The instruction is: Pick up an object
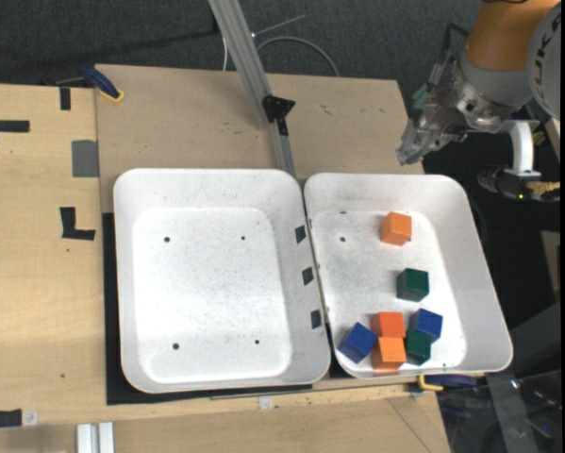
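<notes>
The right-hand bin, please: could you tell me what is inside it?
The right bin holds seven blocks: three orange, two green, two blue. Anything beneath the clustered blocks is hidden.

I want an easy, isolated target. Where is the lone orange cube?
The lone orange cube sits in the right bin, near its far end, apart from the green cube nearer the camera.

Light wooden bench (188,130) with two shallow white bins sitting right on it, side by side and touching. Left bin (131,281) and right bin (471,253) rest on a black mat (110,347).
</notes>
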`<state>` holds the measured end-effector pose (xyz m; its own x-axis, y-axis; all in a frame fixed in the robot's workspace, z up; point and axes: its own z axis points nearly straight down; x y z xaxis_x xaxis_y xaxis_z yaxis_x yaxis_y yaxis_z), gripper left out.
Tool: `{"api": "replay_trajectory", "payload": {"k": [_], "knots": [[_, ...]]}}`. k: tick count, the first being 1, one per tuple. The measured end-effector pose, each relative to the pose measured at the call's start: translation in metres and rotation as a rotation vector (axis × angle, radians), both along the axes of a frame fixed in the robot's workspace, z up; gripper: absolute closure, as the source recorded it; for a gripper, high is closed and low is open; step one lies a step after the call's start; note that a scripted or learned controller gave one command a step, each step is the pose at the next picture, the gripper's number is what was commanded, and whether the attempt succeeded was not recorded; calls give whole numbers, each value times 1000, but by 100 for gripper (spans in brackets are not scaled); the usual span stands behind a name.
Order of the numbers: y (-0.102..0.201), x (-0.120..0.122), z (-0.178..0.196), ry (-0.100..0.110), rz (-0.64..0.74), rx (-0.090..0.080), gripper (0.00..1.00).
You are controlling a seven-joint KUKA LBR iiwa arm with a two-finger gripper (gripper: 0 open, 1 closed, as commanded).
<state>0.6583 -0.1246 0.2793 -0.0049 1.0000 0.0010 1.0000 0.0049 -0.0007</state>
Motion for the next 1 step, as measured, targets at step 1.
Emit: {"api": "replay_trajectory", "payload": {"k": [1], "knots": [[53, -11, -20, 3, 1, 0, 100]]}}
